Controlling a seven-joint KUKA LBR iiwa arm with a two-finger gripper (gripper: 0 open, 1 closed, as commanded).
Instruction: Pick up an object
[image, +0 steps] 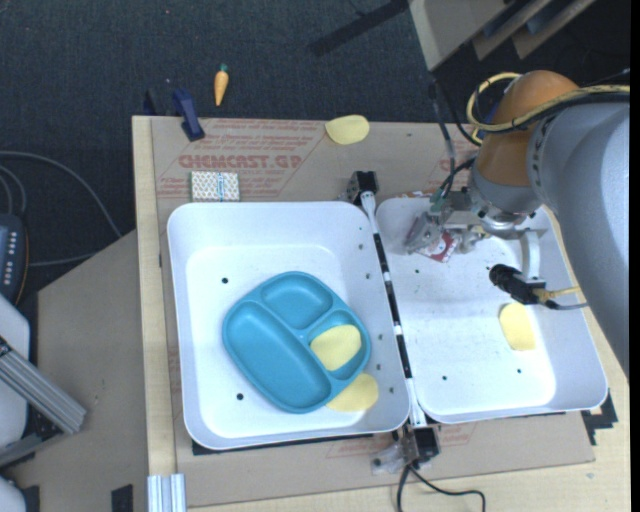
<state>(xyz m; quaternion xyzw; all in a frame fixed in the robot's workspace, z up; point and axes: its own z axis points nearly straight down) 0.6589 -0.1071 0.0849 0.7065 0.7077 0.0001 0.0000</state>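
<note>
In the left bin (200, 300), lower centre of the frame, a blue divided plate (285, 345) carries a yellow piece (337, 345), with another yellow piece (355, 395) at its lower edge. In the right bin (480, 395), a yellow object (518, 326) lies right of centre. The gripper (437, 238) sits low in that bin's upper left corner; I cannot tell its grip.

"CHEMCAST GP" on bench board (250, 160)

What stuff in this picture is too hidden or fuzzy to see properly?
- Gripper, camera view: small and blurred under the wrist; its grasp is unclear.
- Yellow piece beside the blue tray: partly tucked under the tray's edge.
- Arm: cut off by the right edge.
</note>
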